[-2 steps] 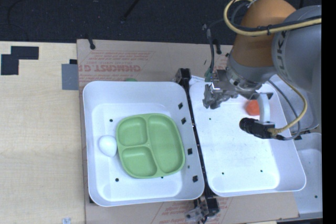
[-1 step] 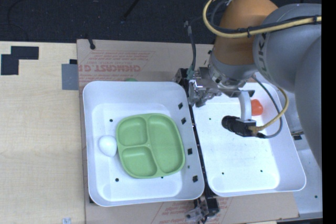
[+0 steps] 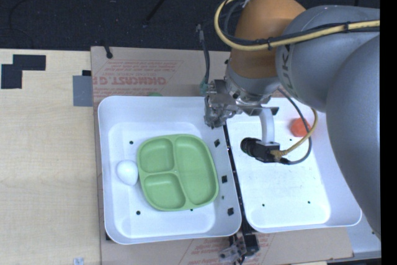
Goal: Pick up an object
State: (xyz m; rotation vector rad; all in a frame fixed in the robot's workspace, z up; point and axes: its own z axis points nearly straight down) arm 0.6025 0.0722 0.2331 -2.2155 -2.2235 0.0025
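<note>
A green three-compartment plate (image 3: 177,172) lies flat in the left bin (image 3: 118,115). A small white egg-shaped object (image 3: 127,172) rests against the plate's left edge. In the right bin (image 3: 291,208), a small orange object (image 3: 299,127) shows near the far right, partly behind the arm's cable. My gripper (image 3: 214,113) hangs low over the far end of the divider between the two bins, just beyond the plate's far right corner. Nothing is seen held in it.
The grey arm with its orange band (image 3: 267,22) covers the far part of the right bin. A yellow cable ends in a black fitting (image 3: 260,149) over that bin. Cardboard (image 3: 155,74) lies under both bins, with wooden bench to the left.
</note>
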